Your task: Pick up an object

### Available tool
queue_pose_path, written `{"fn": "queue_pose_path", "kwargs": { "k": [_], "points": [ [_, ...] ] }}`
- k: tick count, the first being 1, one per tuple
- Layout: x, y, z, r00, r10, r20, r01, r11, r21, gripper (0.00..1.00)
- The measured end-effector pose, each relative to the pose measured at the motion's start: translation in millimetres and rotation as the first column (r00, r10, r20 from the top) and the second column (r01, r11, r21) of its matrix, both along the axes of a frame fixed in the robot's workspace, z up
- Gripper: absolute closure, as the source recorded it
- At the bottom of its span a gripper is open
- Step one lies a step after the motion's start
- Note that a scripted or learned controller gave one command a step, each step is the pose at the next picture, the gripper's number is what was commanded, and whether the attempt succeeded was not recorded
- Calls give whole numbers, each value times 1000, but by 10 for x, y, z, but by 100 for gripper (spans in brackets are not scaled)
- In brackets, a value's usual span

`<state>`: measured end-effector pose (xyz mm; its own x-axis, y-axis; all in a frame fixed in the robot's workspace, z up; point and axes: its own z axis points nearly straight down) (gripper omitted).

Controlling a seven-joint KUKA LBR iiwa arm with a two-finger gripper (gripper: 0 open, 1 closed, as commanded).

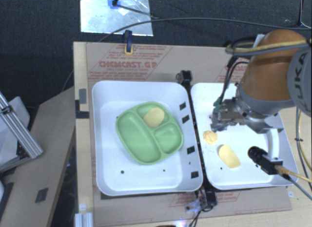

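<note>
The gripper hangs low over the right bin, near its left wall; whether the fingers are apart or together I cannot tell. Just below it lies a small yellow lump, and beside that a longer yellow piece. To grasp well, the gripper should probably centre over the lump, drop straight and close below its widest part. A third yellow piece sits in a green tray in the left bin. The cardboard reads "CHEMCAST GP".

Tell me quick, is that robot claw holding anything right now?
Gripper: cannot be told; it hangs over the right bin, just above the small yellow piece, with nothing visibly between its fingers.
</note>
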<state>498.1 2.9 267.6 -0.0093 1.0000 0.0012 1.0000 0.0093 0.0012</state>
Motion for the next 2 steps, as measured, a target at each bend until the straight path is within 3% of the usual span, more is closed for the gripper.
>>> {"fn": "queue_pose_path", "kwargs": {
  "k": [2],
  "points": [
    [-55, 1082, -205, 1000, 1, -3, -1, 1000, 1, 100]
  ]
}}
